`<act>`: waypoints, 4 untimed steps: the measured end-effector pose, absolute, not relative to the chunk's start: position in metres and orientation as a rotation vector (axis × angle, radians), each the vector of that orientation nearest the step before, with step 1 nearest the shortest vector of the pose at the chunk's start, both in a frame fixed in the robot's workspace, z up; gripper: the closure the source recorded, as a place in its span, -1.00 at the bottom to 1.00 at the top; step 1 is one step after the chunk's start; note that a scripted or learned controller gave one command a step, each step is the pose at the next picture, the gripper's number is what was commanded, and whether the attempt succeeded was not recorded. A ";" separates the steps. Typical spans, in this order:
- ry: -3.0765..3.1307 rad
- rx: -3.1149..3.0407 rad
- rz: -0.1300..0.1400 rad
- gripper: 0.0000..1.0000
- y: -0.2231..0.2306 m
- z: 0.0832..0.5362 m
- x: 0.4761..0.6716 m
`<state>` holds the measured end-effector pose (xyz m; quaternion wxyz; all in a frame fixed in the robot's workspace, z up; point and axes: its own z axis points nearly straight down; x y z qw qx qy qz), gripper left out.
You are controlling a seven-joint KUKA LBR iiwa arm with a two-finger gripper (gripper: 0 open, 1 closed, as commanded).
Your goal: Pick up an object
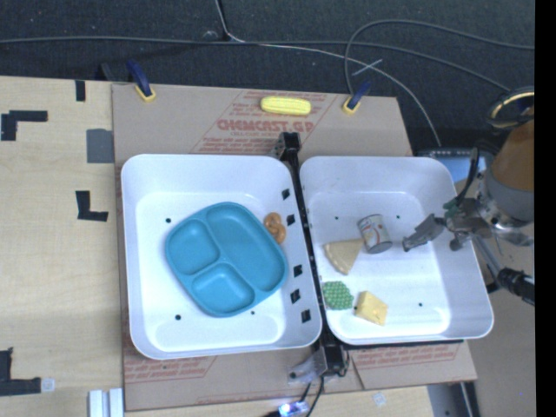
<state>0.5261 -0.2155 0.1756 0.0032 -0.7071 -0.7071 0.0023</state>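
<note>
in the right bin (452, 315), a small silver can (374, 233) lies tilted; hand (419, 236) state unclear

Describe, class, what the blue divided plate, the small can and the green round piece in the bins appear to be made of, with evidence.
Blue divided plate: probably moulded plastic, smooth, even colour with a soft sheen. Small can: likely metal, grey with bright reflections on its side. Green round piece: unclear, perhaps foam or fabric; its surface looks matte and speckled.
</note>
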 end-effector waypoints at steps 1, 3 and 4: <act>-2.220 -2.216 0.006 -1.00 -0.211 0.131 0.525; -2.225 -2.223 -0.002 1.00 -0.215 0.189 0.533; -2.227 -2.223 -0.002 1.00 -0.218 0.238 0.543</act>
